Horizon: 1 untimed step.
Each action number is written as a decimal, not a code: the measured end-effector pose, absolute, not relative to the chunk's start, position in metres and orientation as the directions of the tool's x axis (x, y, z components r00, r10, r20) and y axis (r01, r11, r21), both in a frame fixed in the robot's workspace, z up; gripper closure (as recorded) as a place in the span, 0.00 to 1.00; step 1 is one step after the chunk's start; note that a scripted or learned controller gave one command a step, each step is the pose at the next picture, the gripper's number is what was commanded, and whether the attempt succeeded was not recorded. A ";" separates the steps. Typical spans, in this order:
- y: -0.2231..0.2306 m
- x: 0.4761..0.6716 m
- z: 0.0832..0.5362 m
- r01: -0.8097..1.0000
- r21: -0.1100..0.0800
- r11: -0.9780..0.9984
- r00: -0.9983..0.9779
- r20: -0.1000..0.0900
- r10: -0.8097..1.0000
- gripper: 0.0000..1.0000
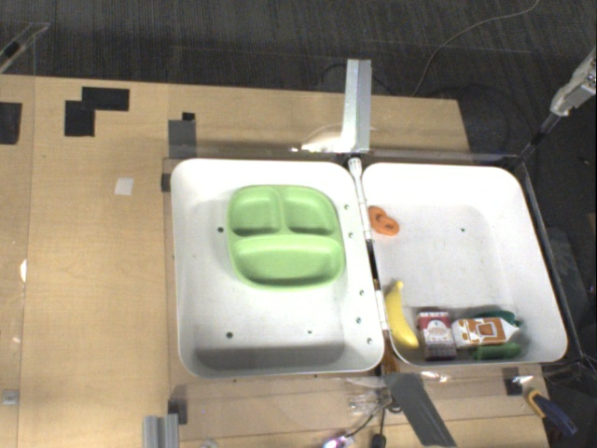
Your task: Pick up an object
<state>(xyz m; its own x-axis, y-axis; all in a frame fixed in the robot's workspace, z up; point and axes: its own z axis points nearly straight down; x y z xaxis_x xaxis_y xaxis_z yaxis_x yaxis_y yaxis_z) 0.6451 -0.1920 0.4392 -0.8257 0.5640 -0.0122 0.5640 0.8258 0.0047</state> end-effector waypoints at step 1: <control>-0.205 0.663 0.438 0.710 0.006 0.704 -0.704 -0.009 0.710 1.00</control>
